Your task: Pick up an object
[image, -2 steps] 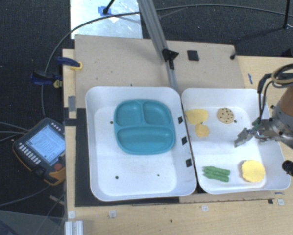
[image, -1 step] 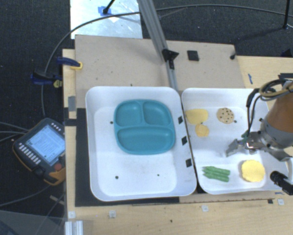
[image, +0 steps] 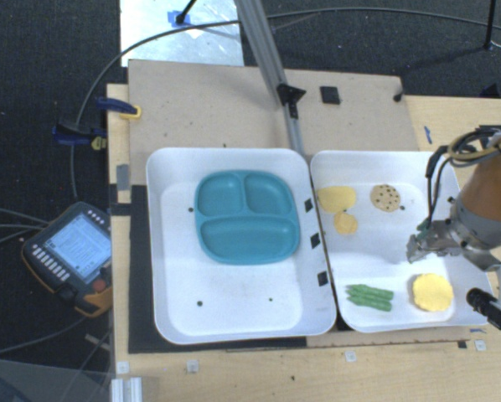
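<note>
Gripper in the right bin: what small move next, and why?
Probably shift toward the near edge and descend on the yellow round piece. The gripper hangs just above it in the right bin, holding nothing, and that piece lies closest, apart from the green beans.

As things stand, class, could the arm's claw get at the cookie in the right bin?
Probably yes. The cookie lies alone on bare bin floor, apart from the yellow pieces, and the claw is already in that bin with nothing between them.

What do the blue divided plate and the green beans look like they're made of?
Blue divided plate: likely moulded plastic, with a smooth, evenly coloured, slightly glossy surface. Green beans: probably plastic or rubber toy food, judging by the uniform green colour and matte look; too small to be sure.
</note>
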`<state>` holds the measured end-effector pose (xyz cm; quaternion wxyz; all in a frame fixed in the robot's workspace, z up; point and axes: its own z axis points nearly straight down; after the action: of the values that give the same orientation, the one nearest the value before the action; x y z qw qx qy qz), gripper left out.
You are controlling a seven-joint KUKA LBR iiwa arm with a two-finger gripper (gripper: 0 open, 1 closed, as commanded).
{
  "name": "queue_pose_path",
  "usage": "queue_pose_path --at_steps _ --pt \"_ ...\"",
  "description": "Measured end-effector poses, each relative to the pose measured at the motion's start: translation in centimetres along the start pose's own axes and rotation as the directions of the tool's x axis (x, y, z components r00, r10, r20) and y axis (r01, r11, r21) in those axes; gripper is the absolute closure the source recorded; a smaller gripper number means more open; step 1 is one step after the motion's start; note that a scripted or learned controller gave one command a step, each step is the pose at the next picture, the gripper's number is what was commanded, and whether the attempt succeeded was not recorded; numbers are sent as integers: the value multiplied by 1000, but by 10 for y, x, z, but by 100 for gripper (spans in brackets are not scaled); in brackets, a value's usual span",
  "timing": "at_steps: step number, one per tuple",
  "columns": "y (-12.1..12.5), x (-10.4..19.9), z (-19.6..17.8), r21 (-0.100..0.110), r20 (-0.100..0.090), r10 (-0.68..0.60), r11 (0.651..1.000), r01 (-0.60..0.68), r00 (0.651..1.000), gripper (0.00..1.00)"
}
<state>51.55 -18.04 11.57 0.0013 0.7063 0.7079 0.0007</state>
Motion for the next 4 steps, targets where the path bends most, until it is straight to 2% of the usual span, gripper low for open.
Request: queue_pose_path --at_steps 2,3,4 --pt "8 0 -98 -5 2 -3 1000 3 1000 100" --pt "20 59 -106 -1 -3 -10 1000 10 1000 100" --pt "34 108 -98 1 -3 -8 1000 8 1000 100"
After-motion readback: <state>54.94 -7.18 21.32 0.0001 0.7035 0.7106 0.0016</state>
